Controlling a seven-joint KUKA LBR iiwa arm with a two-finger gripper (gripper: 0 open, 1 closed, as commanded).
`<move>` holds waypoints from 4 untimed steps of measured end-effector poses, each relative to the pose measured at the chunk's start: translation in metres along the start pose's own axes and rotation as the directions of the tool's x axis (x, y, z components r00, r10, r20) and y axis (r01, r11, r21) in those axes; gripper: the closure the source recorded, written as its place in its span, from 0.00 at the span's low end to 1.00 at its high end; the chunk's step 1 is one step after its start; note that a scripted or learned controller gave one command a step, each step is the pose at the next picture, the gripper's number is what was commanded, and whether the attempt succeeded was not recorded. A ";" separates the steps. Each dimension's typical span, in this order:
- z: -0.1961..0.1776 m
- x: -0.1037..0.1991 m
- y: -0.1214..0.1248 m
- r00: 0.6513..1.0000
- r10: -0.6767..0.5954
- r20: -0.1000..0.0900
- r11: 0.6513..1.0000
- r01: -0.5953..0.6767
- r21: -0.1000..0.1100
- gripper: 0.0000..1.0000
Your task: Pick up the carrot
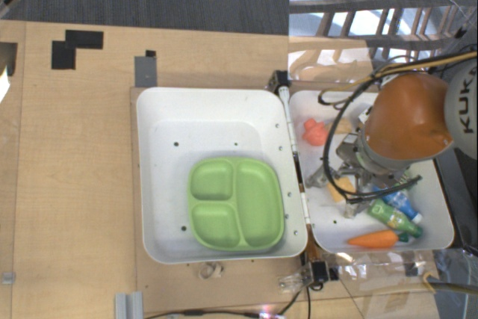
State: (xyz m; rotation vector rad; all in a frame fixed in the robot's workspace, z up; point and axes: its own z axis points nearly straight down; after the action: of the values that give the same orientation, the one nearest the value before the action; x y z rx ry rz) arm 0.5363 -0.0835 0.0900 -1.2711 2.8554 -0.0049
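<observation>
Arm over right bin, carrot (373, 239) untouched.
Carrot lies near the bin's front edge; pincer (364, 187) hangs above, state cannot be told.

The grey arm (455, 104) reaches in from the right, its orange band (407, 116) bulging large just above the wrist (373, 160). The wrist points steeply downward, so the arm is seen almost end-on from above. Black cables (351, 97) loop around the orange band. The gripper (357, 194) sits below the wrist, its metal parts partly hidden under the arm's own bulk.
</observation>
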 end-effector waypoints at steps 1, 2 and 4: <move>0.001 -0.019 -0.025 0.995 0.096 -0.004 0.995 -0.096 0.000 0.00; -0.001 0.006 0.005 0.976 0.217 0.003 0.976 -0.217 0.007 0.00; -0.001 0.017 0.012 0.963 0.271 0.004 0.963 -0.271 0.008 0.00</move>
State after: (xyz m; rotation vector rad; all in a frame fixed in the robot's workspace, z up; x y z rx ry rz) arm 0.5165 -0.0879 0.0909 -0.8671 2.9960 -0.0110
